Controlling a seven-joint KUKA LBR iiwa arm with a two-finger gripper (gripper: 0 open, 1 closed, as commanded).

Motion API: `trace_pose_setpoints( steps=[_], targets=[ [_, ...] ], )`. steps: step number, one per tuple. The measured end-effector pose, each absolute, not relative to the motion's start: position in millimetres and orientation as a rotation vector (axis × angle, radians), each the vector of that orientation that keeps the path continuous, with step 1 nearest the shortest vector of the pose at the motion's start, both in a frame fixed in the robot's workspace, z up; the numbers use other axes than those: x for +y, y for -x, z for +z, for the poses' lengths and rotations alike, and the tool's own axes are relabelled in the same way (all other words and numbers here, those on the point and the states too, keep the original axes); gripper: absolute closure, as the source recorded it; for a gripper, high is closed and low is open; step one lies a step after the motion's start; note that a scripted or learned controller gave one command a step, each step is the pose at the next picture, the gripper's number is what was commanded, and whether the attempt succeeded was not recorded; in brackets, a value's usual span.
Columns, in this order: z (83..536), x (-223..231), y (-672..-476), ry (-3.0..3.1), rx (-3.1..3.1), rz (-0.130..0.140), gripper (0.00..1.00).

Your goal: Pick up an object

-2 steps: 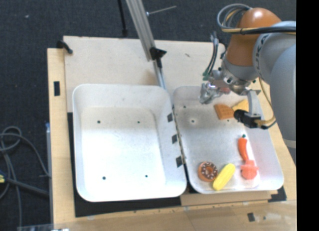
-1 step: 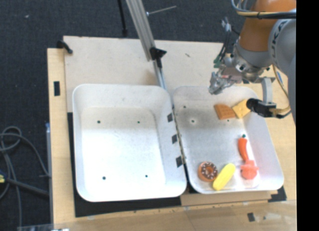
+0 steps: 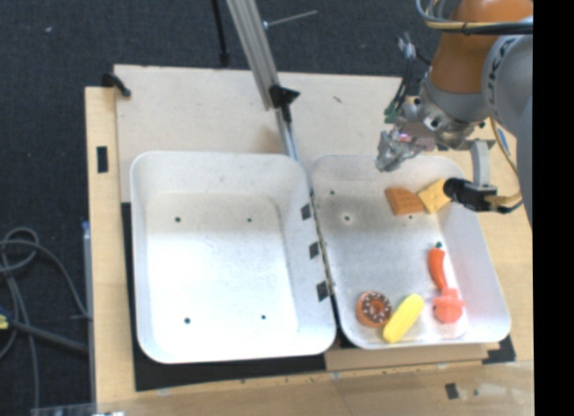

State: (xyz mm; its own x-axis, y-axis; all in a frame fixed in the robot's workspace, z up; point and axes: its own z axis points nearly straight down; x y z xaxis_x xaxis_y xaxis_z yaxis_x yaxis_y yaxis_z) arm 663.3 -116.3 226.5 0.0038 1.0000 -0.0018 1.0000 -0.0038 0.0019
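Note:
The right bin (image 3: pixel 354 235) holds several items. An orange-brown block (image 3: pixel 403 201) and a yellow wedge (image 3: pixel 433 195) lie side by side near its far edge. An orange carrot-shaped toy (image 3: pixel 441 282) lies along the right side. A yellow corn-like piece (image 3: pixel 403 317) and a brown donut (image 3: pixel 372 307) rest at the near edge. My gripper (image 3: pixel 392 154) hangs over the far edge of the right bin, up and left of the orange-brown block, and nothing shows between its fingers.
The left bin (image 3: pixel 224 253) stands beside the right one. A slanted metal pole (image 3: pixel 256 42) rises behind the bins and ends at a black bracket (image 3: pixel 283 98). Cables lie on the floor at the left (image 3: pixel 27 271).

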Motion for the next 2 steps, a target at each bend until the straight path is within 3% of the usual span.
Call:
trace_pose_setpoints(
  steps=[2],
  targets=[
    [233.9, -21.9, -621.7, -2.215, 2.229, 0.004, 1.0]
  ],
)
